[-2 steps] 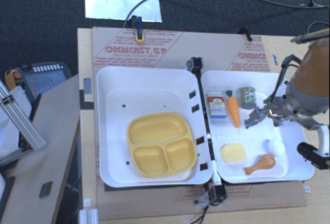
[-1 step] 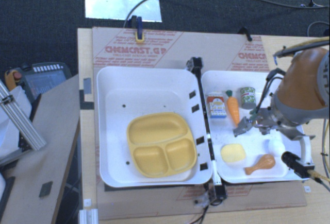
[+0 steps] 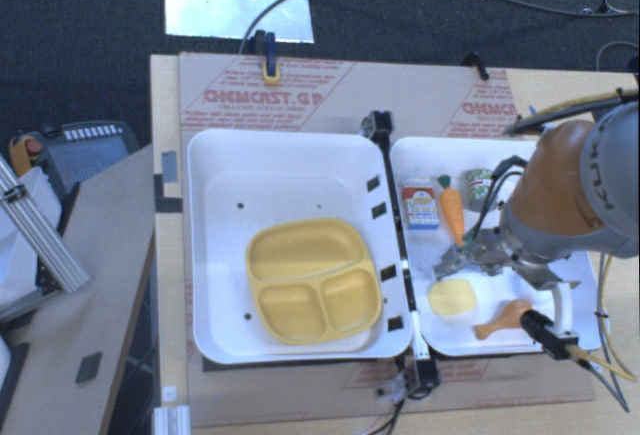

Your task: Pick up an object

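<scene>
Glossy white plastic bins (image 3: 215, 253); matt yellow plastic tray (image 3: 312, 278); brown cardboard sheet (image 3: 340, 93).

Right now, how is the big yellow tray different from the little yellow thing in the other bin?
The yellow tray is far bigger than the small yellow piece. The tray has three compartments; the piece is plain and roundish. The tray lies in the left bin; the piece lies in the right bin, near the hand. Both are pale yellow and lie flat.

Hidden and cut off
The arm (image 3: 570, 193) covers part of the green can (image 3: 478, 187); the right bin's (image 3: 425, 155) far side lies beneath it.
</scene>
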Robot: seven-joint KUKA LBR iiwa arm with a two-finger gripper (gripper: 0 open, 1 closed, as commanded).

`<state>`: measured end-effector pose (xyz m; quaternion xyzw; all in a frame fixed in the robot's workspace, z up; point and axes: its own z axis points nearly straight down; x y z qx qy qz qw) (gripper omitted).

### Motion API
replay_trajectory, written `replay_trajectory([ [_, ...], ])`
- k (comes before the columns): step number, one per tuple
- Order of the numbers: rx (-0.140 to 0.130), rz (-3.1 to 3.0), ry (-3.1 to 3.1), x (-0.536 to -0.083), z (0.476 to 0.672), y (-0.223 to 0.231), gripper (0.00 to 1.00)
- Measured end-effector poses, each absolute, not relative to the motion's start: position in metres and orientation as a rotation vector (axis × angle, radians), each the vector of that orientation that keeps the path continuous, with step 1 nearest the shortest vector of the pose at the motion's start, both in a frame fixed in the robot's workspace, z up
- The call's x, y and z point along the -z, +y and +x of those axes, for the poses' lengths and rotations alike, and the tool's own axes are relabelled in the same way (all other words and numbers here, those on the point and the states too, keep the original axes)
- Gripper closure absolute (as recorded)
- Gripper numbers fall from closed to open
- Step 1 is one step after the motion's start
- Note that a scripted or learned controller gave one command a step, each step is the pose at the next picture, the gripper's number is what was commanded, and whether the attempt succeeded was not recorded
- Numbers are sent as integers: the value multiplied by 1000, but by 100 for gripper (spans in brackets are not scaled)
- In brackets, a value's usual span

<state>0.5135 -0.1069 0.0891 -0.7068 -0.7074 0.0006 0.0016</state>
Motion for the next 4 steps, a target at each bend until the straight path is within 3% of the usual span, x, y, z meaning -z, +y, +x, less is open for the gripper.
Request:
replay_trajectory([
  [1, 2, -2222, -2224, -103, 515, -108, 100],
  [3, 8, -2220, -2232, -215, 531, -96, 100],
  [4, 4, -2219, -2229, -244, 533, -96, 100],
])
